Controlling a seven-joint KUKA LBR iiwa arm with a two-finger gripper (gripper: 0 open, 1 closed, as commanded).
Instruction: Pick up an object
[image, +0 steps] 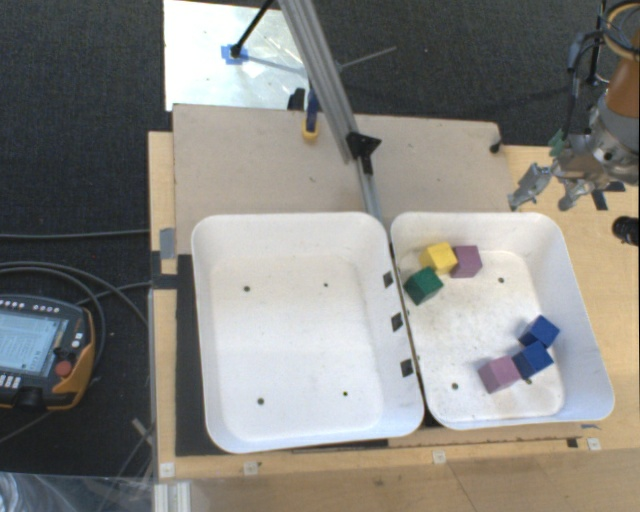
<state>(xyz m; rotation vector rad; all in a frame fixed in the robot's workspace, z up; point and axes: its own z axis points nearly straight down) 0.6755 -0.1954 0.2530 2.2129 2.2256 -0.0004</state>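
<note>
My gripper (548, 194) hangs at the upper right, above the far edge of the right bin (580, 300). Its fingers are spread open with nothing between them. In the right bin's far left corner lie a yellow cube (437, 256), a purple cube (466, 261) and a green cube (423, 286), close together. Towards the near right of that bin sit two blue cubes (541, 330) (533, 358) and a second purple cube (498, 374), touching one another. The gripper is well clear of all of them.
The left bin (215, 300) adjoins the right one along a shared rim. A slanted metal pole (335, 90) runs down to the bins' far junction. A teach pendant (40, 350) lies off the bench at the left.
</note>
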